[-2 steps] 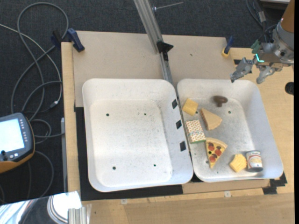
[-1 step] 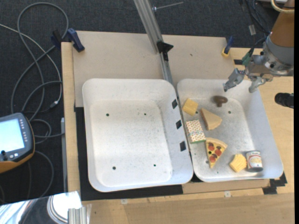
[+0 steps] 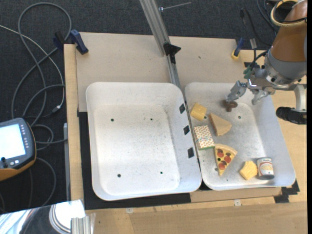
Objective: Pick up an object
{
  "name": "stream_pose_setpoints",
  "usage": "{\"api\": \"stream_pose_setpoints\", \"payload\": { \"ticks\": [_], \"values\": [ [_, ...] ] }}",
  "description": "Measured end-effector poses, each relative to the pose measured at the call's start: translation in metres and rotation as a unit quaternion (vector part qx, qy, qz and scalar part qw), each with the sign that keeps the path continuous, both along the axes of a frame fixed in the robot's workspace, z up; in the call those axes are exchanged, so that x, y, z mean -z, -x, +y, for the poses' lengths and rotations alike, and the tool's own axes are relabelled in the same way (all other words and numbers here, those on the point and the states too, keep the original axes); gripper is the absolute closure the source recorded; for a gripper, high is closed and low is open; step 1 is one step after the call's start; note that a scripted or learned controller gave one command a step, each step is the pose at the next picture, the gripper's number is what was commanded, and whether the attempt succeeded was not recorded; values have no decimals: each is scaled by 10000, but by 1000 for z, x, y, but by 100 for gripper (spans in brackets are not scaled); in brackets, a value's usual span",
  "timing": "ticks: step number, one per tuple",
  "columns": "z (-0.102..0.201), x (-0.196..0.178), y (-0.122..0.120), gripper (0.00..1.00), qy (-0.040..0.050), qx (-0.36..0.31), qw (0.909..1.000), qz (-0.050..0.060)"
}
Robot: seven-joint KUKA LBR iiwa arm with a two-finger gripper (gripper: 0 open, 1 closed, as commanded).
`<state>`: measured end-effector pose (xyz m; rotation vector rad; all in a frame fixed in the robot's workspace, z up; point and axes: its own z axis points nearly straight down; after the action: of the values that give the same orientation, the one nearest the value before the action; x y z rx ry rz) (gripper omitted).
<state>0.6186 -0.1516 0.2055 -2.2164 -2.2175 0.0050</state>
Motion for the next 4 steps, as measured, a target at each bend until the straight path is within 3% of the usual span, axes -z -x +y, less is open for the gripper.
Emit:
{"api": "stream_pose_setpoints", "payload": {
  "ticks": [1,2,4],
  "values": [
    [3,47,9,0,-1,4,10000,3],
    [3,32,7,100,8,0,10000,-44],
    [2,-67,4,100,22,-8,10000,-76]
  ]
}}
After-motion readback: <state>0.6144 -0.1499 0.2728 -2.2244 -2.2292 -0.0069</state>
